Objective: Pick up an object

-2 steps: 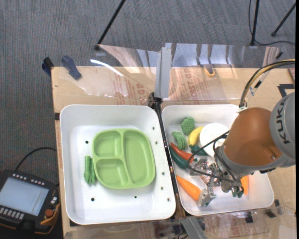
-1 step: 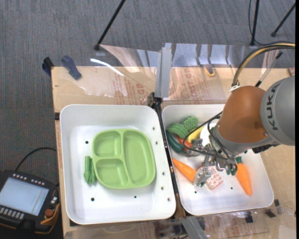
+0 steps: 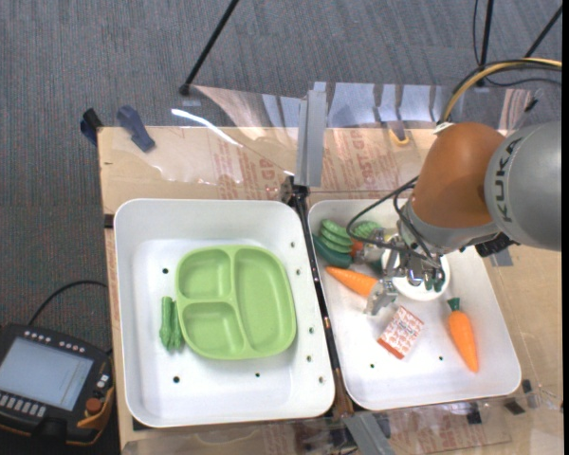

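My gripper hangs low over the middle of the right bin, under the grey and orange wrist. It sits just right of an orange carrot and just above a red and white packet. A white round dish lies partly under the gripper's right side. A second carrot lies at the right of the bin. Green ribbed pieces are stacked at the bin's upper left. I see nothing clearly held.
The left bin holds a green divided plate and a green pod beside it. A clear plastic sheet and cardboard lie behind the bins. A teach pendant rests on the floor at lower left.
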Motion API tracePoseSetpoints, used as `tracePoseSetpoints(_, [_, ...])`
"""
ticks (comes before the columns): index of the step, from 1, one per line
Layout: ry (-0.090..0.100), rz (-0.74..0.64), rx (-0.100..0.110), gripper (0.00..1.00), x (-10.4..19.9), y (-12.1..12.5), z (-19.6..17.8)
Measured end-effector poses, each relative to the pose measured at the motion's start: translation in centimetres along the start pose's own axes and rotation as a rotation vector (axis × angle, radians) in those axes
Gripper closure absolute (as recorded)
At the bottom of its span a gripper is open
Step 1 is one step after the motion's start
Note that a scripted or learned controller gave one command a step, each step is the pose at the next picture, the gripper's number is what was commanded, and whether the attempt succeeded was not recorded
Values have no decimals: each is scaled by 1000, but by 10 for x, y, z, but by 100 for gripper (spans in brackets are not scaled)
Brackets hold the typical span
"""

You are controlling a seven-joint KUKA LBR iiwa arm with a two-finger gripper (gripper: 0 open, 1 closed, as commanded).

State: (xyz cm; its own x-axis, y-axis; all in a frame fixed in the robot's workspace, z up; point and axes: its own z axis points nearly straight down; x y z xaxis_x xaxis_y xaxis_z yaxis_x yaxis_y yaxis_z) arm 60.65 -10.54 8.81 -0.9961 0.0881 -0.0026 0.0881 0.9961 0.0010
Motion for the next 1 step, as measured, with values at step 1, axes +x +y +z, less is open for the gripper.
tracePoseSetpoints(1, [3, -121, 0, 0, 34, 14, 1])
